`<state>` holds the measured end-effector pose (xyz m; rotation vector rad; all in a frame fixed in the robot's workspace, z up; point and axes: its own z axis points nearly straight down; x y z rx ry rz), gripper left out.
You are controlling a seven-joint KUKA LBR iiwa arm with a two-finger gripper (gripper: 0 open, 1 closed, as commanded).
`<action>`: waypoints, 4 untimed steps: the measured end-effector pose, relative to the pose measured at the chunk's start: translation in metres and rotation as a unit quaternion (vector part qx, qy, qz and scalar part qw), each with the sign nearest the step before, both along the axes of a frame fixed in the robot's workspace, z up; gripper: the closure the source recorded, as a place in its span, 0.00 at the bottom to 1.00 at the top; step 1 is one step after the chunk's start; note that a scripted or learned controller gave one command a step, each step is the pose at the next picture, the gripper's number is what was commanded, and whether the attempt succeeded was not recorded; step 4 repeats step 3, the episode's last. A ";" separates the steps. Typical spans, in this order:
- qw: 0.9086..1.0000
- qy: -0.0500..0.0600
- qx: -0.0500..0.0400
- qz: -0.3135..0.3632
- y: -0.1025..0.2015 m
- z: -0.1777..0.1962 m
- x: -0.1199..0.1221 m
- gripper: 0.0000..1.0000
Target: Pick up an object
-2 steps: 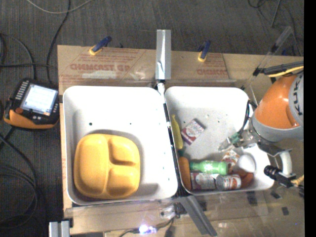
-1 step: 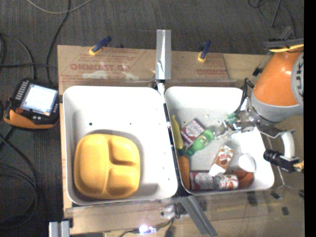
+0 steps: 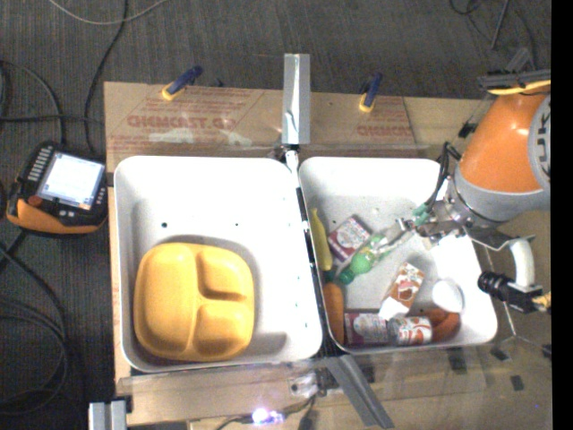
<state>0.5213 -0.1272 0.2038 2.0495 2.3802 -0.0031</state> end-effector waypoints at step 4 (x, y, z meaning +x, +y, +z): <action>0.988 -0.008 -0.001 0.156 -0.014 -0.105 0.099 0.00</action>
